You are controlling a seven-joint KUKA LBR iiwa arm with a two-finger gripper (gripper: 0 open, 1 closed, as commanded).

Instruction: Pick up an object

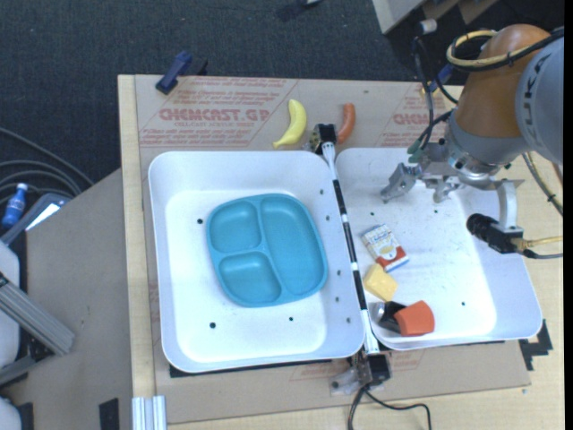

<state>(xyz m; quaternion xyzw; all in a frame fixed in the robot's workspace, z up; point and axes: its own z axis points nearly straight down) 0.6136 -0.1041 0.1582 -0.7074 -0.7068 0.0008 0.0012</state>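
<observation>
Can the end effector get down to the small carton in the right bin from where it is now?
Probably yes. The end effector hangs over the right bin's far end, and the small carton lies flat nearer the camera with open floor between. The yellow block sits close beside it.

Two bins sit side by side on the desk. The left bin holds a tray near its middle. In the right bin, along its left wall, lie a carton, then a wedge, then a block nearest the front. The pincer hangs over that bin's rear. Behind the bins lie a banana and, to its right, a sausage.
</observation>
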